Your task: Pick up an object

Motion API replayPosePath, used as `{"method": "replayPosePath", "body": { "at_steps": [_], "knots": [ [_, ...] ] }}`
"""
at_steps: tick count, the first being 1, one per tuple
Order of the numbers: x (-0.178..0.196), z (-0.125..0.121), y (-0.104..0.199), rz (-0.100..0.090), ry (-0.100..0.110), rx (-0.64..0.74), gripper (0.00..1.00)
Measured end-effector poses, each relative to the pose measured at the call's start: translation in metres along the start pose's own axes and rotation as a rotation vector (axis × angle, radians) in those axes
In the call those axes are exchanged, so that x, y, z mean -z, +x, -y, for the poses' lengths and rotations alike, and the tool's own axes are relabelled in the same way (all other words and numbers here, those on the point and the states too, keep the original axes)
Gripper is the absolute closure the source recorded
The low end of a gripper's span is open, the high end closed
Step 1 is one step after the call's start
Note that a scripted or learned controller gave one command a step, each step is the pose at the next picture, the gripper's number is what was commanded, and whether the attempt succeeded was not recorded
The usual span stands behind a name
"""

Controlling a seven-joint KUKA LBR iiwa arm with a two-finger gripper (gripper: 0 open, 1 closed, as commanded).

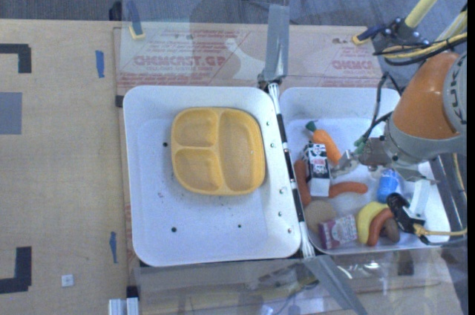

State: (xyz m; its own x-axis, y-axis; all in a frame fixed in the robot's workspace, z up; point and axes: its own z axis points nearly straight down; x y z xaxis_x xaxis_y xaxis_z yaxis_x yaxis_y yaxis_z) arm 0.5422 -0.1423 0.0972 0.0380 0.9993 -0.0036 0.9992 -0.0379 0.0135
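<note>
We are viewing the worktop (pixel 59 157) carrying two bins. The left bin (pixel 148 232) is holding a yellow plate (pixel 218 151). The arm (pixel 427 113) is reaching into the right bin (pixel 297 105), its gripper (pixel 346 165) hanging just beside a carton (pixel 318 166), near a carrot (pixel 324 143), sausage (pixel 349 189) and banana (pixel 369 217). We cannot tell how its fingers are standing.

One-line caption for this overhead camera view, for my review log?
Arm's gripper low in the right bin among toy foods beside a milk carton; yellow divided plate in the left bin.
</note>
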Motion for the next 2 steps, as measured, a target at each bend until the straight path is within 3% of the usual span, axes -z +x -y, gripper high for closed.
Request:
{"method": "replayPosePath", "body": {
  "at_steps": [1,2],
  "knots": [
    [-0.012,-0.074,-0.016,-0.001,0.008,-0.033,0.00],
    [-0.014,-0.119,0.018,0.005,0.038,-0.031,0.00]
  ]
}}
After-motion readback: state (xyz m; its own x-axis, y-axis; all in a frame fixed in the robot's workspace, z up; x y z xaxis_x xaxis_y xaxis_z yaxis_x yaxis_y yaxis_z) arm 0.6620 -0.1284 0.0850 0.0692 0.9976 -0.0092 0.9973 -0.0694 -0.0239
